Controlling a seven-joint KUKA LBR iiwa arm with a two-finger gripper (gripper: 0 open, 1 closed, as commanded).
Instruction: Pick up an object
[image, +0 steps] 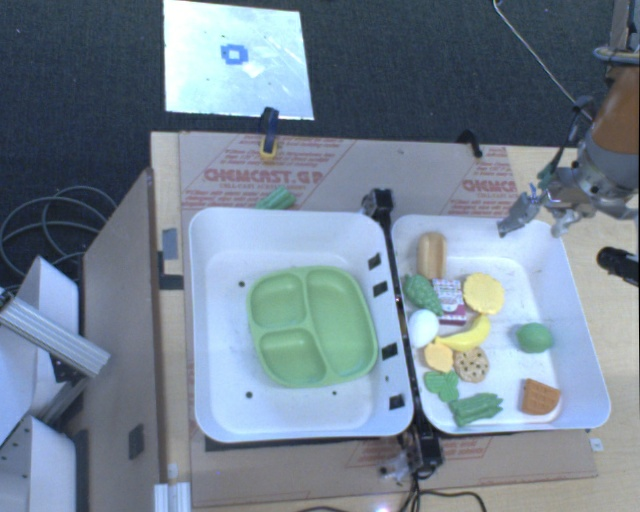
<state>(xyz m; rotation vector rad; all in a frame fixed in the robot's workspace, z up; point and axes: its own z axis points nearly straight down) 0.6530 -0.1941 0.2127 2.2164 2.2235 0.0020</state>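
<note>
Hovering above the far right corner of the right bin (585, 330), the gripper (538, 216) has its two fingers spread apart with nothing between them; one fingertip hangs over the bin's far rim, the other just beyond its right corner.

Everything graspable lies in that right bin. Taking the yellow banana (468, 334) near the bin's middle as landmark: a white egg (423, 327) touches it on the left, and a red-and-white packet (449, 299) sits just beyond it, toward the far rim. A round yellow disc (483, 293) lies beyond the banana and slightly right. A tan bread roll (431, 254) stands farther off, near the far rim. A dark green leafy piece (421, 293) lies left of the packet. Nearer the camera than the banana sit an orange wedge (438, 357) and a speckled cookie (471, 366), side by side. Closer still lie green vegetable pieces (472, 406) by the near rim. Well to the banana's right rests a green ball (535, 337), and an orange waffle-like square (540, 397) lies toward the near right corner.

The left bin (225, 400) holds a green divided plate (311, 326), far left of the banana.
</note>
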